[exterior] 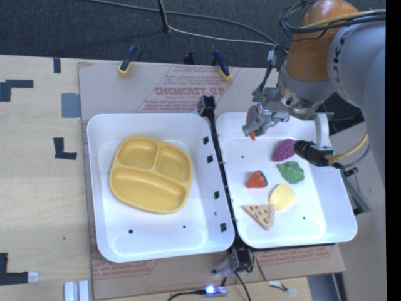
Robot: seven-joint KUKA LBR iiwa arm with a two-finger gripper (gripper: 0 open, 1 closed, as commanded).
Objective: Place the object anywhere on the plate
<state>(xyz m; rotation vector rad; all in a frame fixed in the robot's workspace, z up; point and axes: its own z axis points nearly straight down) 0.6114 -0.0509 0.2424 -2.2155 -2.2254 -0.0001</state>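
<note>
A yellow plate with three compartments lies in the left bin. My gripper hangs over the back left corner of the right bin, lifted above its floor. A small orange-red piece shows between its fingertips, and the fingers are shut on it. The gripper is to the right of the divider between the bins, well away from the plate.
On the right bin's floor lie a purple grape bunch, a green leafy toy, a red-orange fruit, a yellow lemon and a triangular slice. Black clips line the raised divider.
</note>
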